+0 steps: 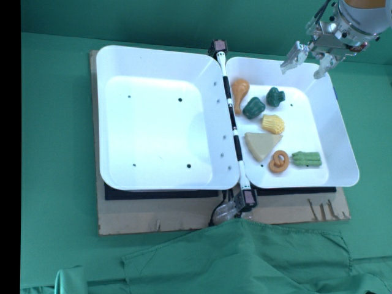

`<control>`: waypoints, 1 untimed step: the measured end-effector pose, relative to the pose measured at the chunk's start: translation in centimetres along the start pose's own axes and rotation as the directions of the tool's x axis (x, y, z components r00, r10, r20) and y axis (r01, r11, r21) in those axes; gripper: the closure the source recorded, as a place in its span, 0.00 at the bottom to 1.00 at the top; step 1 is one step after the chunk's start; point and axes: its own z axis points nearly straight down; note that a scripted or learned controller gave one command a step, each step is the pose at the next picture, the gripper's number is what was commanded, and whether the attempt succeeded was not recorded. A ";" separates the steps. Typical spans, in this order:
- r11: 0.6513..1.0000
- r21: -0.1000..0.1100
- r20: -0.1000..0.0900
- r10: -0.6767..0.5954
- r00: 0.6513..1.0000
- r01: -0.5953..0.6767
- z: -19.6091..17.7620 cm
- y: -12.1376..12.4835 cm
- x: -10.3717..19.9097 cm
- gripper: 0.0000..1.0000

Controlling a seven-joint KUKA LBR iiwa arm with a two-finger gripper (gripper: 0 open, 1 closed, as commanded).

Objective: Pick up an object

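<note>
- The left bin [160, 112] fills the left-centre of the frame on the green surface [55, 133].
- A black-and-white divider [231, 118] runs down the middle of the frame, between the left bin and the right bin [334, 158].
- Just right of it, in the upper left of the right bin, lies an orange drumstick [239, 92], narrow end pointing down; it looks like rigid, light plastic, and the thin shank is probably the easiest place to pinch.
- Touching its lower right is a dark green pepper-like piece [253, 108], with a second dark green lump [275, 96] near it, up and to the right; both look rounded and possibly slippery.
- Below them sits a yellow corn piece [273, 124], then a pale cheese wedge [263, 144], flat and broad, which would likely need taking across its narrow tip.
- At the bin's lower centre an orange pretzel [278, 162] lies just beside a light green ridged piece [306, 159]; that long shape probably suits a grip across its short side.
- At the upper right of the frame the hand [306, 63] hovers above the bin's far rim, fingers spread apart with nothing between them, well apart from every piece.
</note>
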 end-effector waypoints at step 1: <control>1.000 0.010 0.001 0.005 1.000 -0.005 9.4 -1.6 -4.4 0.00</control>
